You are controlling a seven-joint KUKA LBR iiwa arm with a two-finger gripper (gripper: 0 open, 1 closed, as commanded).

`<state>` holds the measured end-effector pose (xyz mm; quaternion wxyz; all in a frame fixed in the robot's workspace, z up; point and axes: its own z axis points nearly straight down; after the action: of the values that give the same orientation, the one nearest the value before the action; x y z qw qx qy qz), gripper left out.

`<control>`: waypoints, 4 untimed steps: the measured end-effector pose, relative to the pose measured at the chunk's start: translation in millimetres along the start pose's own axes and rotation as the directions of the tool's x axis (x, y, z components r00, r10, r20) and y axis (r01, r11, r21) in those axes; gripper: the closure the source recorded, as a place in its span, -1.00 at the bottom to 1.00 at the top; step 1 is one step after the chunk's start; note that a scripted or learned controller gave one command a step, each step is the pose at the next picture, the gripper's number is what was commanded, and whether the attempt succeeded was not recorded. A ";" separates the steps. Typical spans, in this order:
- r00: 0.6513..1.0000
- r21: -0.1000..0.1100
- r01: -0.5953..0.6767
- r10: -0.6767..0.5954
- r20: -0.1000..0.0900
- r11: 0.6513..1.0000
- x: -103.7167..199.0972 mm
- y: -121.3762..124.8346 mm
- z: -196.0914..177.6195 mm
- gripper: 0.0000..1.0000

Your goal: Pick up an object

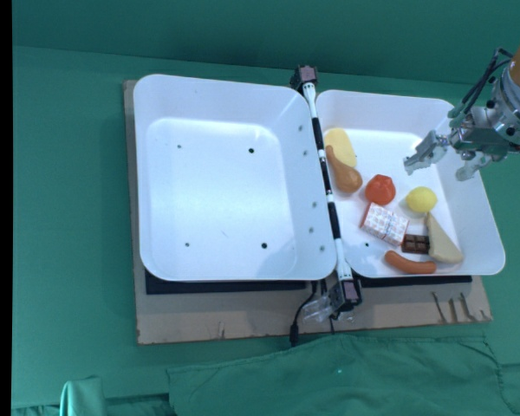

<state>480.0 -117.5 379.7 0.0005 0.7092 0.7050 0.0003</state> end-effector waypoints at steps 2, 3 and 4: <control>1.000 0.005 0.000 0.000 0.000 1.000 -1.9 -3.9 60.6 -1.00; 1.000 0.006 0.000 0.000 -0.001 1.000 -2.6 -6.3 122.2 -1.00; 1.000 -0.002 0.001 -0.001 0.000 1.000 -7.8 2.9 175.7 -1.00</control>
<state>483.1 -125.4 204.0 0.0014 0.7090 0.7052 0.0011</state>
